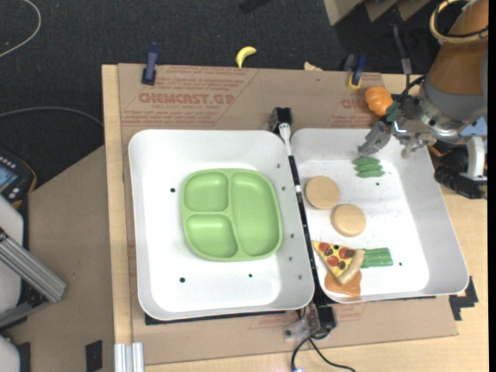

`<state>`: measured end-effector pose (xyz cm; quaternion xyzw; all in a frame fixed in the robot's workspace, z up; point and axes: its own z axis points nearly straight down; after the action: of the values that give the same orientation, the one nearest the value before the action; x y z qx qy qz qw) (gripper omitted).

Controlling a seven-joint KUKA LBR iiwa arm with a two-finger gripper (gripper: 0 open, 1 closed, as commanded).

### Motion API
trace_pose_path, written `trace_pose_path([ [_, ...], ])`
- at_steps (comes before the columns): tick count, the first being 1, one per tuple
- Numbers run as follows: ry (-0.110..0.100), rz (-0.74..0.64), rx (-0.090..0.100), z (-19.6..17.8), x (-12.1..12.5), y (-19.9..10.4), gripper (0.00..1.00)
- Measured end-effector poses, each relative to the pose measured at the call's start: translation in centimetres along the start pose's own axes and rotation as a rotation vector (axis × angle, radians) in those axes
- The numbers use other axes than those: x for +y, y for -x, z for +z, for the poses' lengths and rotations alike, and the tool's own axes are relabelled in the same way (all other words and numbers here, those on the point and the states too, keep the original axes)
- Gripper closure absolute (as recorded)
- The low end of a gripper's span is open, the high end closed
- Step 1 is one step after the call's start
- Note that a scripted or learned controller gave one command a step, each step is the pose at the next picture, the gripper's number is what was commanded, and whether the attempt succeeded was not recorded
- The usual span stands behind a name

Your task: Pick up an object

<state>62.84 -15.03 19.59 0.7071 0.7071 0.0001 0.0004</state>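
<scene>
Bench (194,99): brown board bearing two shallow white bins side by side; printed red lettering along its far edge.
Left bin (155,285): holds a green divided plate (231,214) with three compartments, lying flat near the middle.
Right bin (418,208): holds all the small objects listed below.
Arm (457,60): grey with an orange band, reaching in from the right over the right bin's far corner.
Gripper (377,139): fingers spread apart, nothing between them; poised just above the green bean cluster.
Pizza slice (339,263): near corner of the right bin, beside the dividing wall; touching a green rectangular piece (378,258).
Round biscuits: one (322,191) near the divider; another (349,220) just beside it.
Green bean cluster (370,167): far part of the right bin, lying flat.
Orange fruit (378,99): on the board beyond the right bin.
</scene>
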Motion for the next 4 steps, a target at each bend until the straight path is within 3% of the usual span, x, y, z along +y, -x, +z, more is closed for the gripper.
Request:
trace_pose_path([
  [1,-0.011,0.002,0.002,11.5,0.8,2.2,0.00],
  [2,0.003,-0.005,-0.001,11.1,4.0,-1.5,0.00],
  [3,0.005,-0.002,-0.002,9.9,3.9,-1.3,1.00],
  [4,0.008,-0.003,-0.003,8.9,4.0,-1.3,1.00],
])
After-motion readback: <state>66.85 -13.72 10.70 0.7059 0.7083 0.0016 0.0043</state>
